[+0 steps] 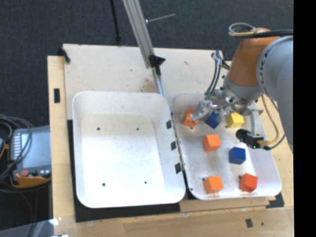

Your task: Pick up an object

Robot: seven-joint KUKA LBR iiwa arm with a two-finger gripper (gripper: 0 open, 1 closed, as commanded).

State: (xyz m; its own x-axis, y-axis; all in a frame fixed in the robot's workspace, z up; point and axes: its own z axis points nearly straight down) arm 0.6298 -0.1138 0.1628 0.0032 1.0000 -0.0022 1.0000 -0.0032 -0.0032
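While the gripper (206, 110) hangs low over the far end of the right bin (269, 181), jaw state impossible to tell, it seems aimed at the blue cube (213, 120) between an orange cube (189, 118) and a yellow one (235, 119), all small, matte, hard-edged.

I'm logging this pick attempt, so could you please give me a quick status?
Gripper low in the right white bin, fingers unclear. Nothing seen held. Orange block and blue block right beside it, yellow block close.
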